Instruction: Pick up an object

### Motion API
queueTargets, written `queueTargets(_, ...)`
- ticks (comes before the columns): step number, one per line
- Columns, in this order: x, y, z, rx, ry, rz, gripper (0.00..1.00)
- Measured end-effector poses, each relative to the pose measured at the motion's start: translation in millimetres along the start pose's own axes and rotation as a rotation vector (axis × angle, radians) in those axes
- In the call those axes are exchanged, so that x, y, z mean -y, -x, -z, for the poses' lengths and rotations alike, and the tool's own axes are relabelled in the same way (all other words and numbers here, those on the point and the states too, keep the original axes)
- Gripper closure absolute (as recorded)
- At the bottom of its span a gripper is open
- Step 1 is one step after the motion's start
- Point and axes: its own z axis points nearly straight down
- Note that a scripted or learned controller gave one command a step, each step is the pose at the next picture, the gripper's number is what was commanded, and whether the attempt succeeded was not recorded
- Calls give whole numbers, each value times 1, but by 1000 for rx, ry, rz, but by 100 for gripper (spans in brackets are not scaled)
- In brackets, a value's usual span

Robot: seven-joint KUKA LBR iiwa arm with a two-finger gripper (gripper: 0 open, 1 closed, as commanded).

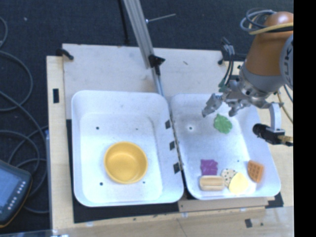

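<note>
- The gripper (222, 107) hangs above the right bin (195, 181), its two fingers spread apart with nothing between them.
- The green object (223, 124) lies just below the fingers, alone on the bin floor; probably it is the target, as it has free space around it.
- The purple piece (209, 167), the bread roll (212, 183), the yellow piece (239, 183) and the waffle (255, 171) crowd the near edge, well apart.
- The yellow bowl (125, 162) sits in the left bin (84, 132).
</note>
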Motion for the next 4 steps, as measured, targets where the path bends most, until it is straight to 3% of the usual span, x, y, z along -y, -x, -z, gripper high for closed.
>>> queueTargets(1, 0, 0, 0, 0, 0, -1, 0)
queueTargets(4, 2, 20, -150, 3, -4, -5, 0)
